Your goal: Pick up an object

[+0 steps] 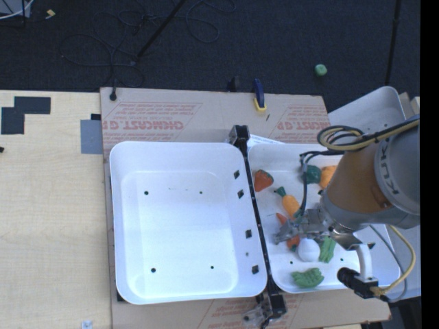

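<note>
Arm (374,177) comes in from the right, grey body with the orange band, hanging low over the right bin (274,153). Gripper (296,233) sits down among the toys near the middle of that bin, metal parts pointing left and down. Can't tell how wide the tool is set or whether anything is clamped in it: the wrist covers most of it and the small items crowd around the tip.

Right bin contents, all close together:
- red-orange piece (263,179) near the divider, upper left of the bin, apart from the gripper
- small carrot-like orange piece with green top (289,201) just above the gripper
- small red piece (281,218) just beside the gripper's left side, contact unclear
- white round object (309,250) right under the gripper, looks to be touching or nearly touching it
- green stick-shaped piece (326,249) just right of the white object, tilted upright-ish
- green leafy lump (307,277) near the front rim, apart from the gripper
- dark green piece (312,175) and orange round piece (328,175) at the back, partly hidden by the arm

Left bin (123,184) sits beside the right one, sharing the black divider (250,211). Both bins rest on a cardboard sheet (164,115) on the bench. Yellow-black cable (343,137) loops on top of the arm
</note>
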